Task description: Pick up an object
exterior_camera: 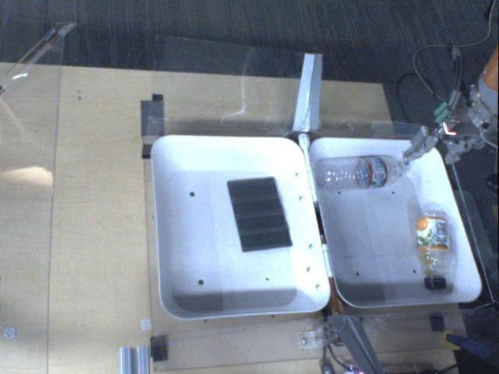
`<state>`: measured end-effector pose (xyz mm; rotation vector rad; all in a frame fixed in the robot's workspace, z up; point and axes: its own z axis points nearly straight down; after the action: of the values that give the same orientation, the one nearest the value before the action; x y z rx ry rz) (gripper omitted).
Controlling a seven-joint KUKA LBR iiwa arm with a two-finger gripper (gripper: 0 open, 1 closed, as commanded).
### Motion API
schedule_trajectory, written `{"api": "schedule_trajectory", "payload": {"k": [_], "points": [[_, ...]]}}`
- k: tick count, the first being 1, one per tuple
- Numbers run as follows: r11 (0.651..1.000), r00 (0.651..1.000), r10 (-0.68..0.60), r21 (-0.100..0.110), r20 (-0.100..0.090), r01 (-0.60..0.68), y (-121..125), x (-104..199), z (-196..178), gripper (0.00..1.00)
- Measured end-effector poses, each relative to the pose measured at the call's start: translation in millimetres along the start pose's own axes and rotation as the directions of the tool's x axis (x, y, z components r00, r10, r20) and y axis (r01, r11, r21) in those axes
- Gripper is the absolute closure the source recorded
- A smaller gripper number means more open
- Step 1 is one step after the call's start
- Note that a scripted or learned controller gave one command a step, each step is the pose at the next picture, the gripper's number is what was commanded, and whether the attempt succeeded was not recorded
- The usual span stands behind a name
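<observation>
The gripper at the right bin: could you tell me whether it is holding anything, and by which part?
Nothing is held. The gripper hangs over the right bin's far right corner, just beside the clear bottle, with nothing between its fingers.

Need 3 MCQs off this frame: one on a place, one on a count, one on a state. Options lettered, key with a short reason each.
1. Where does the dark ridged pad lie?
A. left bin
B. right bin
C. on the bench outside the bins

2. How many bottles are in the right bin?
A. one
B. two
C. four

3. How does the clear bottle near the far wall sit?
A. upright
B. on its side
C. between the fingers of the gripper

Key:
1 A, the pad rests in the middle of the left bin.
2 B, the clear bottle and an orange-label bottle are there.
3 B, it lies lengthwise on the floor of the bin, with the gripper beside its end.
</observation>
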<state>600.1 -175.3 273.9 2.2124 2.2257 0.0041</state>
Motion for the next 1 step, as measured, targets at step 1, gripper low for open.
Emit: {"api": "schedule_trajectory", "payload": {"k": [1], "points": [[0.999,0.999,0.039,-0.034,0.008,-0.039,51.0,14.5,143.0,0.00]]}}
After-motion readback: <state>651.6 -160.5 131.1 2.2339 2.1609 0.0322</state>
